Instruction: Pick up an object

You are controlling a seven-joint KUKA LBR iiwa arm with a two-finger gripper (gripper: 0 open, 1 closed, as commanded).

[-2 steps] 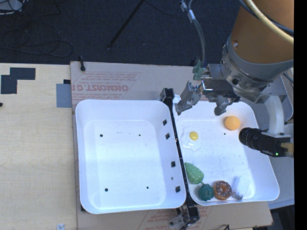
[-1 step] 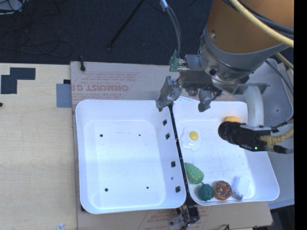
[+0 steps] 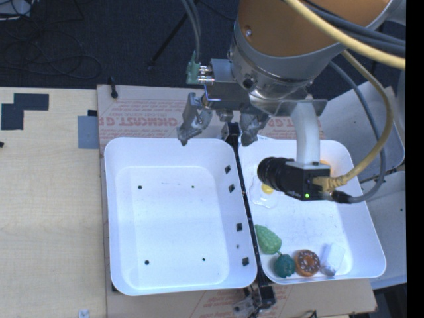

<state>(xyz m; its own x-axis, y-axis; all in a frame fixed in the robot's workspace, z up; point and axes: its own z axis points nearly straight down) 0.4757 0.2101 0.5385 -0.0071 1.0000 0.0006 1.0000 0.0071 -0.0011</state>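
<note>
1. The objects lie along the right bin's (image 3: 371,244) near edge: a green toy (image 3: 267,238), a teal ball (image 3: 285,265), a donut (image 3: 307,262) and a white piece (image 3: 333,257).
2. The left bin (image 3: 126,177) adjoins it.
3. The gripper (image 3: 216,128) hangs over the bins' far edge, fingers apart with nothing between them.
4. Nothing is picked yet, I judge; reaching and grasping remain.

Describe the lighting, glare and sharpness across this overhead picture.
Camera view: the shallow white left bin is bright and nearly washed out; the big orange-banded arm near the lens looks soft; the small brown sprinkled doughnut is fairly sharp; the floor beyond is dark.
</note>
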